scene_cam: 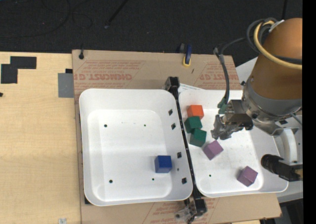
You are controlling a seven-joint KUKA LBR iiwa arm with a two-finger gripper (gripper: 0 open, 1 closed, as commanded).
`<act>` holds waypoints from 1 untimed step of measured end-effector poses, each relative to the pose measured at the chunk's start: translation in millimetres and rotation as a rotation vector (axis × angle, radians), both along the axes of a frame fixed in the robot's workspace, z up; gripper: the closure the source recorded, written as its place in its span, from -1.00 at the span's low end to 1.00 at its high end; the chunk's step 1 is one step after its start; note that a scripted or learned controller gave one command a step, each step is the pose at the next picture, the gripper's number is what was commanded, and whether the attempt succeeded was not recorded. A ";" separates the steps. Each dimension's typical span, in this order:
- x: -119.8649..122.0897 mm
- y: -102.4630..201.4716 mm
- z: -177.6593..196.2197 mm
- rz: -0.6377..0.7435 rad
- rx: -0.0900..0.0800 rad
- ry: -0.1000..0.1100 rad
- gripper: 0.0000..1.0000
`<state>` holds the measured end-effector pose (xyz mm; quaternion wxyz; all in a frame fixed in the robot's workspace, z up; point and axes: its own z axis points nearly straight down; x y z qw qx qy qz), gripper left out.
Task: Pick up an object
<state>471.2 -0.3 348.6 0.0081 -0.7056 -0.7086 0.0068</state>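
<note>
In the right bin (224, 186) lie an orange cube (195, 111), two dark green cubes (193, 123) (198, 137), a purple cube (213, 149) near the middle and a second purple cube (247, 175) toward the front right. A blue cube (163, 163) sits in the left bin (98, 104). My gripper (218, 134) hangs over the right bin, just above and to the right of the nearer purple cube, beside the green cubes. Nothing shows between its fingers.
A black divider with clips (180, 134) runs between the two bins. Both bins rest on a cardboard sheet (128, 72) on the wooden bench. The arm's large orange and grey body (279, 65) covers the right bin's far right part.
</note>
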 end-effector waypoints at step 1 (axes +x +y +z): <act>11.7 65.2 103.6 0.004 0.001 -0.029 1.00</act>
